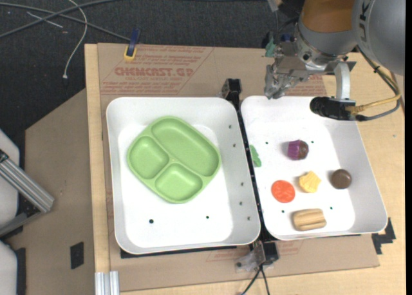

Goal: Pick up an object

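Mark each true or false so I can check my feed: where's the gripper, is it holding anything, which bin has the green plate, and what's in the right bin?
1. The green plate lies in the left bin. True.
2. The gripper holds the purple item. False: that item lies on the right bin floor, apart from the gripper.
3. The gripper is near the right bin's far left corner. True.
4. The right bin has two objects. False: it has five, with an orange item, yellow item, brown ball and tan roll.
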`<state>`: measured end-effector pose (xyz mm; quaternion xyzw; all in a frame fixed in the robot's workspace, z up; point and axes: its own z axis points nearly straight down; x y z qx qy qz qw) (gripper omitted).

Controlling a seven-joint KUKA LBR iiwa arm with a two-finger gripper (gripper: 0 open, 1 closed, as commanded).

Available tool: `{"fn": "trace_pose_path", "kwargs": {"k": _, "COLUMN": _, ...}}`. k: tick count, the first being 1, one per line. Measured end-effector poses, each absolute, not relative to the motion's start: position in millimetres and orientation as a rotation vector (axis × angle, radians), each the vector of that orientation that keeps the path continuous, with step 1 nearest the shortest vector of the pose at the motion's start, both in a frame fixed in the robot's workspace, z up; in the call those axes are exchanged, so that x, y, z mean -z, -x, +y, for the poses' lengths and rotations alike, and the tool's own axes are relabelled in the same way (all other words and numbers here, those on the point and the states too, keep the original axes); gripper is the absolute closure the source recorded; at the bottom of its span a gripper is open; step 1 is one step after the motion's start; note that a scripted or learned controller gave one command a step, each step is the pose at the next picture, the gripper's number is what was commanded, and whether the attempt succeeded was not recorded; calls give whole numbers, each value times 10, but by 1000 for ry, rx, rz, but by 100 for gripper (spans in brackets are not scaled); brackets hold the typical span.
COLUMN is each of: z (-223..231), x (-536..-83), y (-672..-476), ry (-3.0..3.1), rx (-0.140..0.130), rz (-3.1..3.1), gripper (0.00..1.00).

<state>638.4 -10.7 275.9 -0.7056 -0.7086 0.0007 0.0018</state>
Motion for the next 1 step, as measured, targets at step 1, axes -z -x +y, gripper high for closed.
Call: {"fn": "trace_pose_path", "kwargs": {"k": 1, "z": 408, "x": -2538, "y": -6194, "ry": 2212, "rx": -3, "rz": -2224, "gripper": 100}}
